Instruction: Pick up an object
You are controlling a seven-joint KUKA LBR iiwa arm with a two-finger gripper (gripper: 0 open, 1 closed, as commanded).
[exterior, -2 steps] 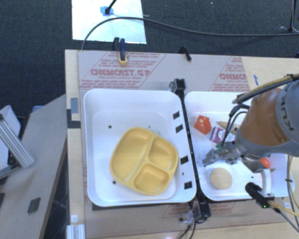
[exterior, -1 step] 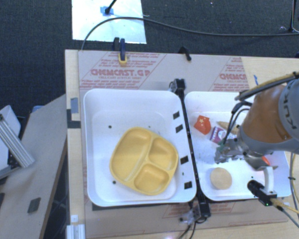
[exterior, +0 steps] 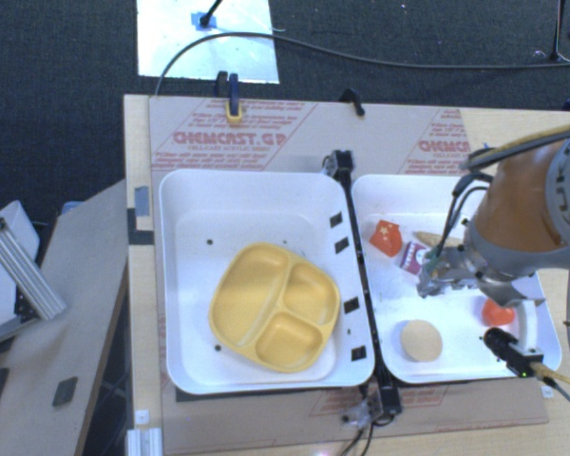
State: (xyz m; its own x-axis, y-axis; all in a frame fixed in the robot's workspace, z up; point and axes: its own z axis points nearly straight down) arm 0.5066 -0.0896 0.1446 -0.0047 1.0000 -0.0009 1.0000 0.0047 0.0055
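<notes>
Here's the desk [exterior: 266,126] under me, its brown top carrying red printed lettering, and on it the 2 white bins sit side by side, touching along a black divider strip. My arm [exterior: 537,202] comes in from the right, grey with the orange band bulging wide above the wrist, and it covers much of the right bin's far right side. The left bin [exterior: 185,255] holds 1 thing: a yellow tray [exterior: 274,305] with 3 compartments, lying flat and a bit skewed, near the bin's middle. The right bin [exterior: 380,198] is where I'm working. My fingers [exterior: 435,279] hang low over its centre, pointing down toward the left, and from this angle I cannot tell whether they are spread or pressed together, nor whether anything sits between them. Just beside them on the left lies a small purple packet [exterior: 413,256], partly tucked under my wrist hardware. Up and left of that is a red block [exterior: 387,237], apart from the packet. Below my fingers, near the front wall, rests a round beige ball [exterior: 422,340]. Off to the right an orange-red lump [exterior: 499,313] peeks out beneath my wrist
</notes>
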